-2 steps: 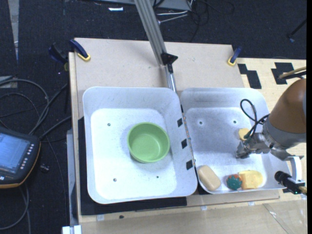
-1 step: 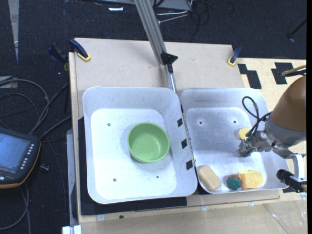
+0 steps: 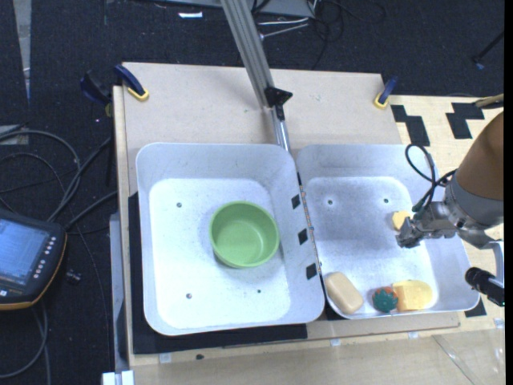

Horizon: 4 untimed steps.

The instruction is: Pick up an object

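Note:
My gripper reaches in from the right and is down in the right bin, near its right side. A small yellow object lies right against the gripper's upper left, partly hidden by it. Along the right bin's front edge lie a tan oblong block, a small teal and red ball and a yellow block. A green bowl sits upright in the middle of the left bin.
A slanted metal pole rises from the seam between the two bins at the back. Blue and yellow clamps hold the board's far corners. A handheld screen lies off the bench at the left.

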Available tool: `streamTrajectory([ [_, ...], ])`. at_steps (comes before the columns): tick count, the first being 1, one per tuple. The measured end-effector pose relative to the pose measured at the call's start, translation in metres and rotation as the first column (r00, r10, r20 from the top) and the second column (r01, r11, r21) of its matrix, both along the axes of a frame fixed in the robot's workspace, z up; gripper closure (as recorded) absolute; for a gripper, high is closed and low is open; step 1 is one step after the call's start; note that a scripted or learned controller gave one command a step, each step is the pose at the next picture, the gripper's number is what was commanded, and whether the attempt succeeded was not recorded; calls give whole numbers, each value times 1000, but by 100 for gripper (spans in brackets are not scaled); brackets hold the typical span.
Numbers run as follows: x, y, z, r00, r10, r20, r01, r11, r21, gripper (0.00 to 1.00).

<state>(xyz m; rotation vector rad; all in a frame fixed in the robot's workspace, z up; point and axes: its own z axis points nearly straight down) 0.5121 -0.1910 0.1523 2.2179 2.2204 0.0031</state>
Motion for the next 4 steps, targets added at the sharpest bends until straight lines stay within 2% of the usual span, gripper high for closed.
streamTrajectory([
  [1,0,-2,62,1000,-1,2,1,1000,-1,100],
  [2,0,-2,70,1000,-1,-3,1,1000,1,100],
  [3,22,45,81,1000,4,-3,-4,1000,2,100],
  [4,37,87,75,1000,3,-4,-3,1000,2,100],
])
